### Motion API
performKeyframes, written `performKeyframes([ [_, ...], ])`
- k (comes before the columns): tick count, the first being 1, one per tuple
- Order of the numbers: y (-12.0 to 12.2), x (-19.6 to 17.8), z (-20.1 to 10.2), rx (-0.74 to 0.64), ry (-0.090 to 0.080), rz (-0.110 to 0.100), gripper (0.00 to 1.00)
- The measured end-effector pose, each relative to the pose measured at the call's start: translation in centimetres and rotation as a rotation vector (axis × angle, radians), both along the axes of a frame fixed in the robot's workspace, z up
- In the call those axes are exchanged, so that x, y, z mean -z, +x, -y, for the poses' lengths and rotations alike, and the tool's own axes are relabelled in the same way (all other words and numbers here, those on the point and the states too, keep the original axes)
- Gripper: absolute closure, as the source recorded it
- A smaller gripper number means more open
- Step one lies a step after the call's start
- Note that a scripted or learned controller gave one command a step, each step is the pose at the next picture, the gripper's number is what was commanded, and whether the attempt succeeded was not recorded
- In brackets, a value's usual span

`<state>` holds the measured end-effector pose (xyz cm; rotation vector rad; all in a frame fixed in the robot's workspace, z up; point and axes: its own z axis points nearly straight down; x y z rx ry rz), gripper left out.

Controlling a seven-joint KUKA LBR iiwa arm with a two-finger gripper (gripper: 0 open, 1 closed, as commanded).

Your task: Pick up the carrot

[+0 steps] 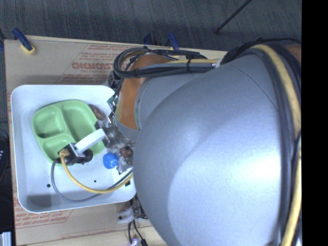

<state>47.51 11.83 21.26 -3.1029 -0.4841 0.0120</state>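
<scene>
1. Reaching in from the view's right, the arm is taking up most of the frame. Its grey bulk is hanging over the bench and covering everything on the near side of the pincer.
2. The pincer is sitting low over the white bin, at the arm's tip and just under the orange band. It is showing as a small cluster of metal parts, and I cannot tell whether it is released or clenched.
3. A blue bit is lying on the bin floor just beside the pincer, on the side facing away from the arm. Whether the two are touching I cannot tell.
4. A green plate with dividers is lying flat in the bin, farther out on that same side but near the pincer.
5. A brown bit is resting at the plate's rim on the pincer's side, a little beyond the pincer toward the far end of the bin. It is sitting in shadow and looking small — whether it is the task's vegetable I cannot tell.
6. One blue clamp is sitting at the bench's far corner and another along its far edge — both well apart from the pincer.
</scene>
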Motion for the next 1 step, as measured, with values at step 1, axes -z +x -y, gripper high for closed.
performKeyframes([
  [1, 3.26, 2.16, 7.59, -0.456, 0.006, 0.001, 1.0],
])
